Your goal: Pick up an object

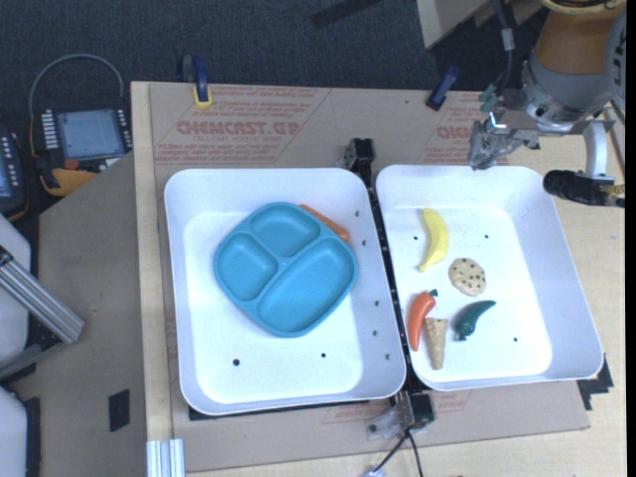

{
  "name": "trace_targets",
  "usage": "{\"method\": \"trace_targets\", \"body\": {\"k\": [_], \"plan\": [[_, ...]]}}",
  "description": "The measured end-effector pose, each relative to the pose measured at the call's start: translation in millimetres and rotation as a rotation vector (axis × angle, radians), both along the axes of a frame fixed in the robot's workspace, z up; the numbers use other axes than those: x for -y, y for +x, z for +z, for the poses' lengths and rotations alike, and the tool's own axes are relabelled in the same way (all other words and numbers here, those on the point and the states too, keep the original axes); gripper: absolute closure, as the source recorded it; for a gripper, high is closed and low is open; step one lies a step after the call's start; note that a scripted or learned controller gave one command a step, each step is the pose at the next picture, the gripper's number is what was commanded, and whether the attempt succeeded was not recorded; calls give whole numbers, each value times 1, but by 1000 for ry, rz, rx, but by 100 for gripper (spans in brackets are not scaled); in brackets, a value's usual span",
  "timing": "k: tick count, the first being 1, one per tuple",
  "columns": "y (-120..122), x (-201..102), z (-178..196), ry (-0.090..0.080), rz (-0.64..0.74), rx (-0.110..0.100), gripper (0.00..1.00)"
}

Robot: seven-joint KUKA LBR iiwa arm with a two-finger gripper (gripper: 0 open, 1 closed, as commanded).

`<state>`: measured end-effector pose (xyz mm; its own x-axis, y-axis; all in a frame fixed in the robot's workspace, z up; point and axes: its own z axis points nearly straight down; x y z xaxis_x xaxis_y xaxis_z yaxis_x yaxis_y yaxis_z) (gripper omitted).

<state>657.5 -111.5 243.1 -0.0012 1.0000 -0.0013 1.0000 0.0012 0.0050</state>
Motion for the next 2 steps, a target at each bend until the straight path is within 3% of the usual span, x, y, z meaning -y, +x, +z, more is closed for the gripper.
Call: {"method": "trace_targets", "body": {"k": [2], "plan": [[-2,-97,-20,3,4,-8,100]]}}
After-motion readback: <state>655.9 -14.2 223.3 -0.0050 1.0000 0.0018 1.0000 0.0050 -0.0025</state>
